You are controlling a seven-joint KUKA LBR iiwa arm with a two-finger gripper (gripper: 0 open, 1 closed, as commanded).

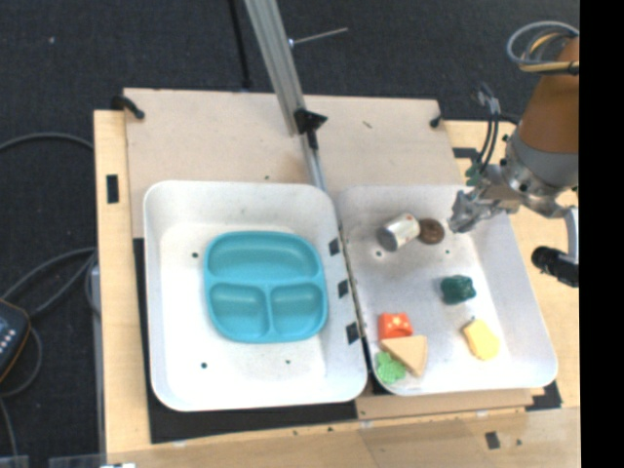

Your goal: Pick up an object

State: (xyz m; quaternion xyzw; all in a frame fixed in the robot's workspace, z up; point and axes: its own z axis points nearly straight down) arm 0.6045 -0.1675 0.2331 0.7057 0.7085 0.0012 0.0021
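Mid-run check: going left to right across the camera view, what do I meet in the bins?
Teal divided tray → metal can → brown round piece → dark green piece → yellow piece. The gripper hangs over the right bin's far edge. The red, tan and green cluster overlaps the can's span, so I left it out.

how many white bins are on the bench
2: the left bin holds a teal divided tray; the right bin holds the small objects, with the gripper at its far edge.
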